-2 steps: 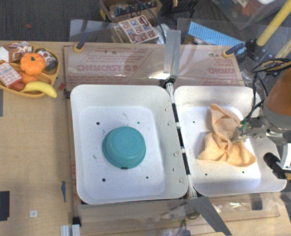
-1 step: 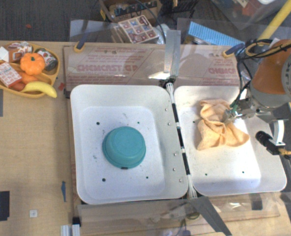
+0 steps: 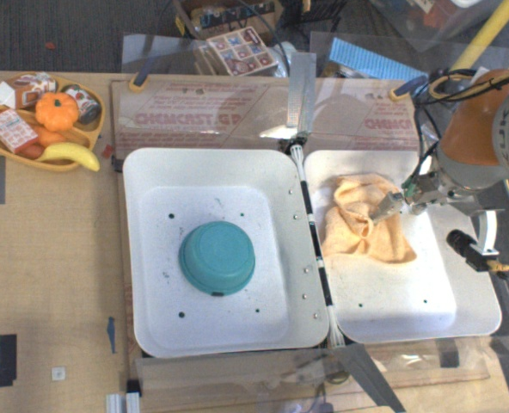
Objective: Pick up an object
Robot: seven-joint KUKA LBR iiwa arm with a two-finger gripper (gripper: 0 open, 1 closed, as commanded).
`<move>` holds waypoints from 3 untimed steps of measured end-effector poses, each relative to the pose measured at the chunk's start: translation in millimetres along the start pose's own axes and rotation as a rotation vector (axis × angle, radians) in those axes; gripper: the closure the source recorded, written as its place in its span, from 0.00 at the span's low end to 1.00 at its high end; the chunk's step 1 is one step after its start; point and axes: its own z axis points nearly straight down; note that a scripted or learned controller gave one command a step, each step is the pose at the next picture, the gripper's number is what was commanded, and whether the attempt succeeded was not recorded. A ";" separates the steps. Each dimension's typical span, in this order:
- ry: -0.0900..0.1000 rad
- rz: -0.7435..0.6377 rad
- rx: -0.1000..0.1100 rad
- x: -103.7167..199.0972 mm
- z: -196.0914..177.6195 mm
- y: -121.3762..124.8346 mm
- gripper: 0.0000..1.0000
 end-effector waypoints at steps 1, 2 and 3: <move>0.000 0.000 -0.004 -0.3 -11.6 1.4 1.00; 0.001 -0.187 0.013 6.1 1.1 52.5 1.00; 0.004 -0.186 0.013 7.0 1.5 52.6 0.00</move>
